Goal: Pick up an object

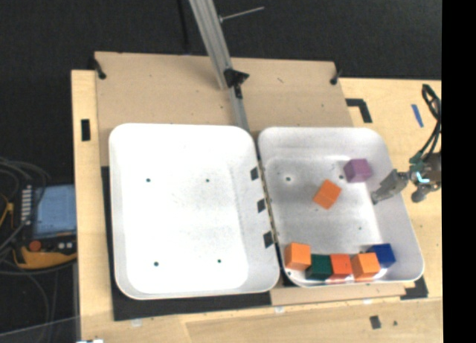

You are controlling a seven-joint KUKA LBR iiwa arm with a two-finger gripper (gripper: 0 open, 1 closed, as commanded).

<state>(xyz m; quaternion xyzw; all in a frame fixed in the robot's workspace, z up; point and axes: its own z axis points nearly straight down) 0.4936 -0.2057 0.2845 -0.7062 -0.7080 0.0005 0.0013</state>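
Pincer [405, 184] beside right bin's [396, 219] edge; purple block [358, 170] near

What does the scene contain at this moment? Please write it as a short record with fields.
left bin: white, shallow
right bin: white, shallow, holds all the blocks
purple block: upper right area of the right bin
orange block: tilted, alone near the middle of the right bin
bottom row: orange block, green block, two orange blocks, blue block
gripper: at the right bin's right edge, holds nothing visible
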